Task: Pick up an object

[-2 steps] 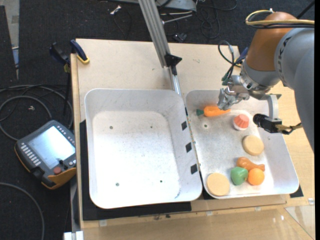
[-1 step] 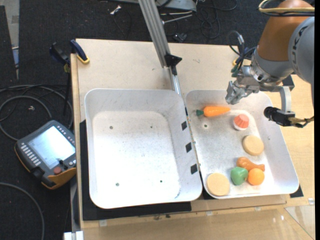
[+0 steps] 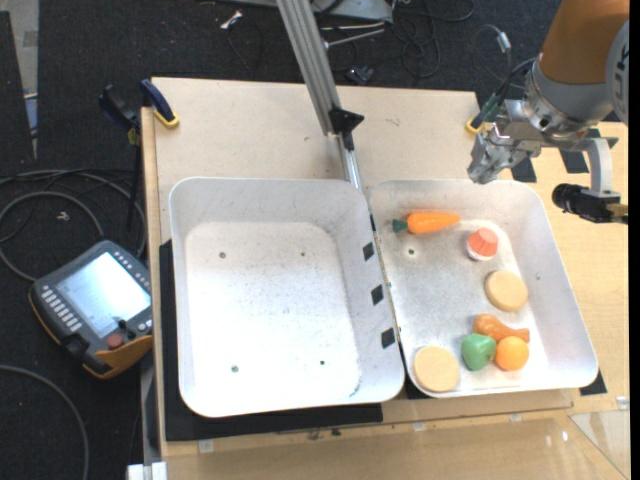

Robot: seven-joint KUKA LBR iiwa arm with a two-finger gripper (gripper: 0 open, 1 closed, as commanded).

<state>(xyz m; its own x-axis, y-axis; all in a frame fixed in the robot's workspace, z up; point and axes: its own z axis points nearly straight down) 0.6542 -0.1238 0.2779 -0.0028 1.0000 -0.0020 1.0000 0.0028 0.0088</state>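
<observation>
Counter carries two white bins side by side. My gripper hangs over the far rim of the right bin, near the counter's far right corner, holding nothing; I cannot tell how wide it stands. In the right bin lie a carrot near the far edge, a pink-topped piece, a tan round, then a green piece, an orange ball and a pale disc along the near edge. The left bin sits beside it.
</observation>
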